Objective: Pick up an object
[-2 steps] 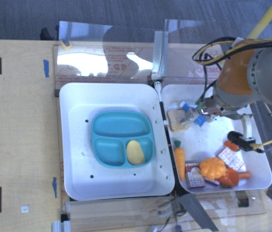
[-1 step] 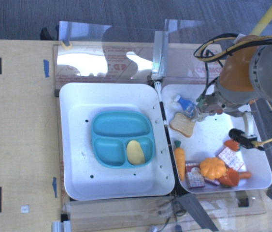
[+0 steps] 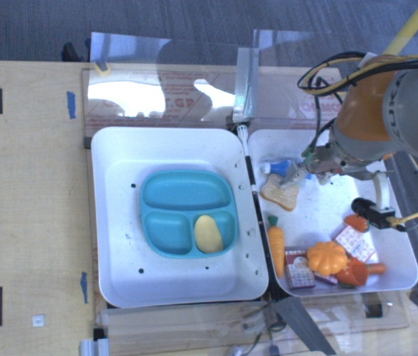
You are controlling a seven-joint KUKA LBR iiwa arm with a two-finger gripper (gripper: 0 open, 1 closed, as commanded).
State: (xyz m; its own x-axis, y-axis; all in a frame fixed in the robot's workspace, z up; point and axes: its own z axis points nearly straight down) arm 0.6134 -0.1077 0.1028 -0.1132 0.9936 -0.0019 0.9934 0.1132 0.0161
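The gripper (image 3: 303,170) is hanging low in the upper left corner of the right bin (image 3: 409,262), right over a toast-like slice of toy bread (image 3: 282,193) and a small blue-and-white object (image 3: 279,167). Whether it is open or closed is something I cannot tell; the wrist and cables are covering it.

The main risk I am seeing is the corner itself. The bread is lying flat, close to the bin wall that is dividing the 2 bins, so a descent here may be pinching only its edge, or sliding it against the wall instead of lifting it. The blue-and-white object is sitting just beside the bread, and a close could be catching both, or neither.

The bread is lying just below and left of the gripper, seemingly touching or nearly touching it. The other candidates are lying well apart from it, along the bin's lower edge: a toy carrot (image 3: 275,249), a small orange pumpkin (image 3: 326,258), and a red-and-white box (image 3: 354,242).
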